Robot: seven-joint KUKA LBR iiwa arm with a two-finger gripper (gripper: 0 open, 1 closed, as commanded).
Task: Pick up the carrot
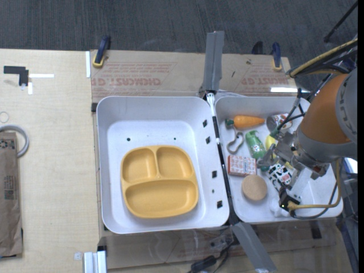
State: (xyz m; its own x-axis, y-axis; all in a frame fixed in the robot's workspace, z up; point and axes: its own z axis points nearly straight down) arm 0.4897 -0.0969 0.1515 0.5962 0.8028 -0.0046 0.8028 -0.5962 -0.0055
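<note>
The carrot (248,120), orange with a green tip at its left end, lies near the far wall of the right bin (318,214). My gripper (273,161) hangs over the middle of that bin, below and to the right of the carrot and apart from it. It sits among small items, beside a green object (255,144). The grey arm with its orange band (321,115) covers the bin's right part.
A grey carabiner (235,143), a red-and-white box (242,165) and a round tan piece (254,187) lie in the right bin. The left bin (114,124) holds a yellow divided plate (160,181). A yellow cable (313,209) loops near the front.
</note>
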